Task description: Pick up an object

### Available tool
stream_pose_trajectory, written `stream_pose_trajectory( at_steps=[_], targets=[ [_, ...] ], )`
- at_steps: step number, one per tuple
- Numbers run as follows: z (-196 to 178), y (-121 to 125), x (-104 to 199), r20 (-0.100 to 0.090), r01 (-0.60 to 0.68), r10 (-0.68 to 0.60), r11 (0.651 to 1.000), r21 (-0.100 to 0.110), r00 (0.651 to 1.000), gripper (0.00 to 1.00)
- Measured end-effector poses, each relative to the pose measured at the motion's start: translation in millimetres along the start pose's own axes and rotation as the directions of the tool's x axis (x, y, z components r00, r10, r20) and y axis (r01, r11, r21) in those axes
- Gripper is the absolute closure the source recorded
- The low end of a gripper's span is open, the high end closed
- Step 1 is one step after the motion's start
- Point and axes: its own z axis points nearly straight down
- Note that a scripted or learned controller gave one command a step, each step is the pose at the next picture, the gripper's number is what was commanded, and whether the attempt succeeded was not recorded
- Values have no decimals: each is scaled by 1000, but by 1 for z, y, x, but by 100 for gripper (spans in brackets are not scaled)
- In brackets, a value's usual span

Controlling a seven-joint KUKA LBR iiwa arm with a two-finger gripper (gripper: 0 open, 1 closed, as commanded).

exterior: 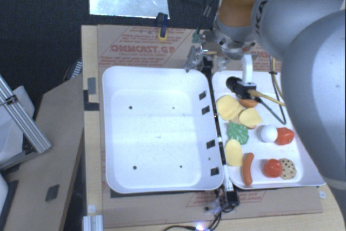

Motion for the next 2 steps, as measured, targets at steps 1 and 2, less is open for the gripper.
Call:
stream_pose_trajectory(
  at_steps=[1,2],
  targets=[
    [65,-4,89,-1,2,-2,1000,13,1000,0],
    [144,-27,151,1,-1,1,1000,16,1000,0]
  ],
)
